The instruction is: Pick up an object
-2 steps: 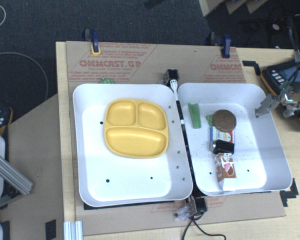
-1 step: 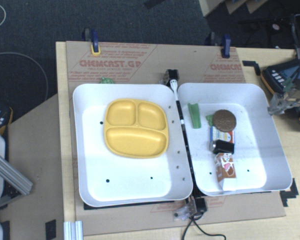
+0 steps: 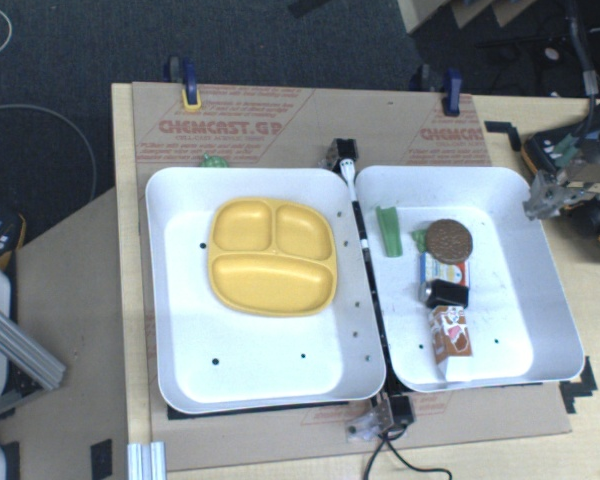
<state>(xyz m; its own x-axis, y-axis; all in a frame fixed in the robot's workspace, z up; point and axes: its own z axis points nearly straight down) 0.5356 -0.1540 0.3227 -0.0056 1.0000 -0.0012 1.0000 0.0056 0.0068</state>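
The right bin (image 3: 520, 348) holds a green stick (image 3: 388, 230), a brown round disc (image 3: 448, 239), a blue and white carton (image 3: 442, 270), a small black block (image 3: 446, 294) and a brown and white packet (image 3: 450, 340). These lie close together in a column down the bin's middle, with the green stick apart to their left. A yellow divided plate (image 3: 273, 256) lies in the left bin (image 3: 180, 338). My gripper (image 3: 552, 196) is a grey shape at the right bin's far right rim, outside the bin and away from every object, with nothing seen in it.
Both bins rest on a brown board (image 3: 280, 123) held by two clamps (image 3: 189, 83) at the back. A black connector (image 3: 344, 153) sits between the bins at the back. Cables and dark gear (image 3: 565, 143) crowd the right edge.
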